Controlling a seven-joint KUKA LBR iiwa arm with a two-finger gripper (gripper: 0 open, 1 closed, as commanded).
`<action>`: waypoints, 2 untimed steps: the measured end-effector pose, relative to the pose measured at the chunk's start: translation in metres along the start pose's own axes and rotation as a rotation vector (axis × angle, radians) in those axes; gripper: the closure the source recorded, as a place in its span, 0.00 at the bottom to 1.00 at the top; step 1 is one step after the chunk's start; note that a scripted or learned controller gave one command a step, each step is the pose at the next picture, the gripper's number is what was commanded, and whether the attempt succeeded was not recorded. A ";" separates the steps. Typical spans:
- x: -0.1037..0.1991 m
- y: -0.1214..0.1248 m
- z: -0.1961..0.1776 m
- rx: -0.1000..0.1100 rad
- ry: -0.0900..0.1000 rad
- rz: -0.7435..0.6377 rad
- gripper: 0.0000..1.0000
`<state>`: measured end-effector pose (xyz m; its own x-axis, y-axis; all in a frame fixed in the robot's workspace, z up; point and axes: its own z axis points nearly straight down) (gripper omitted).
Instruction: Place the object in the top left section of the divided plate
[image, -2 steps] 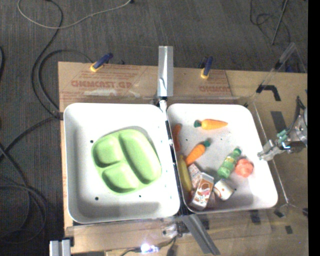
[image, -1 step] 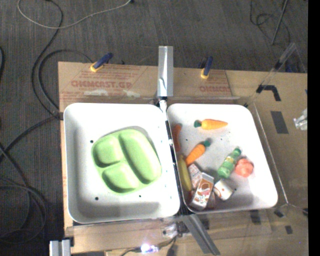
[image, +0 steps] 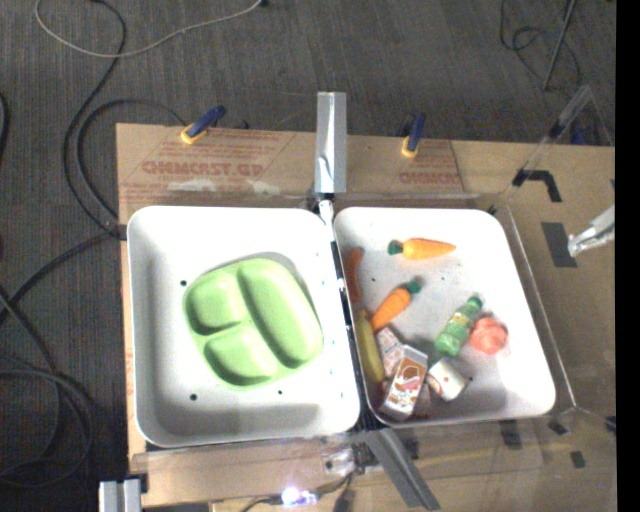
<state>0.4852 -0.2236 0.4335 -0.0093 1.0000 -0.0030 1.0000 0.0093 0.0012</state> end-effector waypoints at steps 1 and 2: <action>0.001 0.001 -0.009 0.000 -0.002 -0.002 1.00; 0.092 0.000 0.086 0.002 0.004 -0.248 1.00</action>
<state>0.4849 -0.1320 0.3476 -0.2548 0.9670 0.0010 0.9670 0.2548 -0.0009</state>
